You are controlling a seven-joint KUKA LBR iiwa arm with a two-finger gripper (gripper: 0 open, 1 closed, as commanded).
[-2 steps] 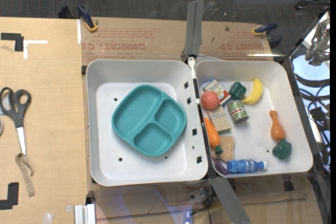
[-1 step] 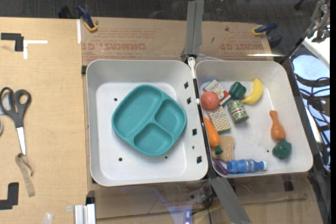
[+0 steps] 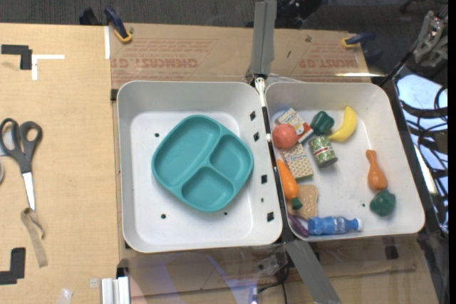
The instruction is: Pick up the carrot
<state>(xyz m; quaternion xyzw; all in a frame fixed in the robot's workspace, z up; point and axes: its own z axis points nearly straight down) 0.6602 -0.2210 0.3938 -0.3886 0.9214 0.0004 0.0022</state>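
The carrot (image 3: 287,180) is laid in the right bin (image 3: 399,153) against its left wall (green end nearest), long axis running far to near. The gripper's state cannot be told. A reach across from the right is called for.

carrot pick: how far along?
Done: nothing visible yet. The carrot lies in the right bin against its left wall, between the red tomato and the cracker. In hand: nothing is touching or lifting it. Left: the whole job, meaning approach, grasp and lift. The crowding beside the wall may make the grasp awkward.
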